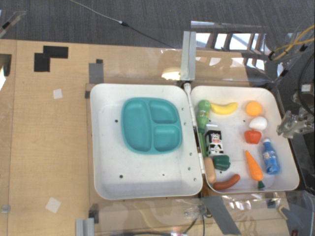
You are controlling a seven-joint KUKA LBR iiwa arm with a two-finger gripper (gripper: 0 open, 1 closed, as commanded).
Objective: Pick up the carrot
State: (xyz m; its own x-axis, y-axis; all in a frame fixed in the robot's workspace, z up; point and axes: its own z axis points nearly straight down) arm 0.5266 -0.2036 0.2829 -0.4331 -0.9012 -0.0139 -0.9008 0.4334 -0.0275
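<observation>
The gripper is at the right edge of the right bin, just outside its rim, as a grey metal part with dark arm pieces and cables above it. I cannot tell its state from this view, and nothing is seen held by it.

Nearest to it inside the bin is a blue bottle with a white cap, lying along the right wall. Left of the bottle lies the carrot: an orange cone, smooth, with a small green tip toward the near rim. It lies free on the bin floor, near the bottle but apart from it.

Above the carrot are a red tomato, a white egg and a round orange. A curved yellow banana is by the far wall. A brown-red sausage lies at the near wall.

The left bin bears a teal plate with three compartments, glossy plastic with rounded corners.
</observation>
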